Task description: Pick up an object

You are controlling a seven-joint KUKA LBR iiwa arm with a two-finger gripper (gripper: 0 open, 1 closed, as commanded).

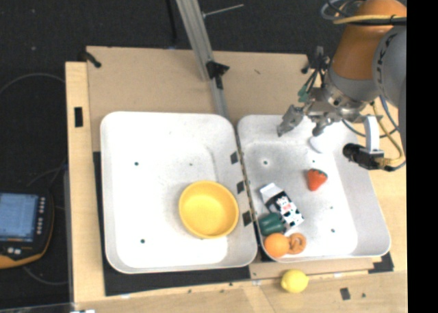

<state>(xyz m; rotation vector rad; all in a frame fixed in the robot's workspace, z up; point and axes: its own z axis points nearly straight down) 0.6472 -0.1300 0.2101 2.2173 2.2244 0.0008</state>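
Dark floor surrounds a tan table (pixel 157 79) bearing two white bins; pick not yet made.

Landmark taken: the right bin (pixel 356 236). Hand (pixel 304 121) hangs over that bin's far end, fingers spread apart with nothing between them. Candidate objects lie loose on the bin floor: a red strawberry-like piece (pixel 316 179) near the bin's middle, just toward the camera from the hand; a white box with black markings (pixel 282 205) closer to the bin's left wall; a dark green item (pixel 269 222), an orange (pixel 276 245) and a brownish piece (pixel 297 243) clustered at the near left corner. A yellow bowl (pixel 209 209) sits in the left bin (pixel 137 140), beside the divide. A lemon (pixel 294 281) rests on the table outside the right bin's near edge. Judgement: task at approach stage; descent, closure and lift all remain.
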